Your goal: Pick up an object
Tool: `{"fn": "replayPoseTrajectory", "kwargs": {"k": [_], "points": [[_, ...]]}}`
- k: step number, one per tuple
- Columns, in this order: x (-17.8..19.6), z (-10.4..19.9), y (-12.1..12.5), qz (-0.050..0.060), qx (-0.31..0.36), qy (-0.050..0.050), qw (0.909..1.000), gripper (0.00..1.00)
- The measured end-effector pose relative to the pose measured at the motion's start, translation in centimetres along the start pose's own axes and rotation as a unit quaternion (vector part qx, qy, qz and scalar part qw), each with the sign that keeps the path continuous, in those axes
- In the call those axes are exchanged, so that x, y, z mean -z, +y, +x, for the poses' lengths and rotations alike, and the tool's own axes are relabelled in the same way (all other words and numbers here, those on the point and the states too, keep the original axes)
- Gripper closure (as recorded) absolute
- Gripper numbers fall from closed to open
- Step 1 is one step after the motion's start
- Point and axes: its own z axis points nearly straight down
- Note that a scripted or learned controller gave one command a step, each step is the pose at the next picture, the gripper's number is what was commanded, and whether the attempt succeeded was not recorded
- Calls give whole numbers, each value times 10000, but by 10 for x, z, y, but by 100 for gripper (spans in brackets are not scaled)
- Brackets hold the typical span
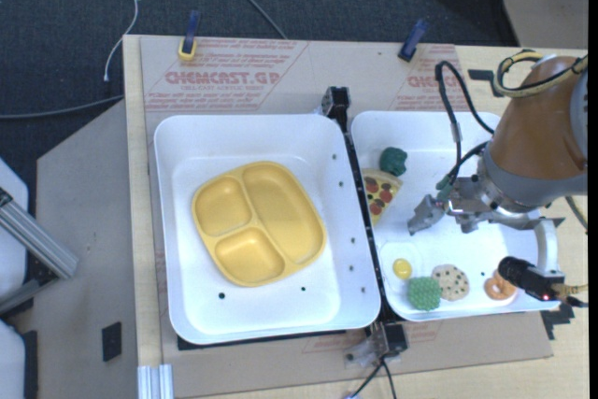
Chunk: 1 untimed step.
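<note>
Pizza slice (380, 192) lies left of tool (422, 216).

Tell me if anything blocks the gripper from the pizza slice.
Nothing visible does. The gripper hangs over bare white floor of the right bin, and the pizza slice lies just to its left by the divider. The green toy sits beyond the slice, off that path.

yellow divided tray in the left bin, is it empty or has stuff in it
Empty. The yellow three-compartment plastic tray lies flat in the left white bin, and all three compartments show bare yellow.
</note>
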Motion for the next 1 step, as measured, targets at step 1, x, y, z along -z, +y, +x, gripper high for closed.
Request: {"fn": "replayPoseTrajectory", "kwargs": {"k": [1], "points": [[-43,-6,2,-31,-4,-6,10000,0]]}}
